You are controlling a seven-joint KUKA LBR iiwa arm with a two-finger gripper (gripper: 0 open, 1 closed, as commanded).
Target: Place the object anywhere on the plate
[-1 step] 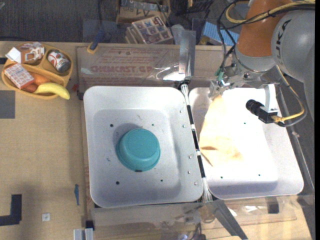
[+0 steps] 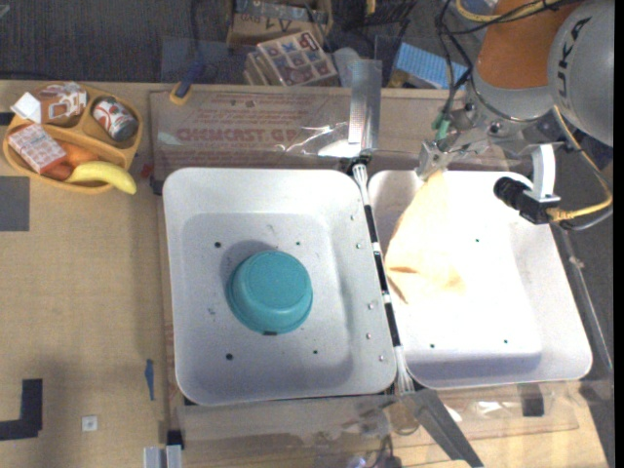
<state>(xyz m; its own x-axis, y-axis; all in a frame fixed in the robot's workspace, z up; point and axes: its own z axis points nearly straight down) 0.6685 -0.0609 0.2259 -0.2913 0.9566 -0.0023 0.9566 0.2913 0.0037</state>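
The gripper's (image 2: 435, 156) fingers pinch the top corner of a pale yellow cloth (image 2: 429, 237), which hangs long-axis downward over the right white bin (image 2: 507, 359). The round teal plate (image 2: 271, 291) lies well to the view's left, across the bins' shared edge.

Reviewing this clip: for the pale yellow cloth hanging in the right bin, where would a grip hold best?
Probably the yellow cloth is best pinched at its narrow top corner, from above: it drapes from that point beneath the gripper and fans out wide and limp toward the right bin floor.

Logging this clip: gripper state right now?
Gripper: shut on the top corner of the yellow cloth, which hangs from it over the right bin. The teal plate sits in the left bin.
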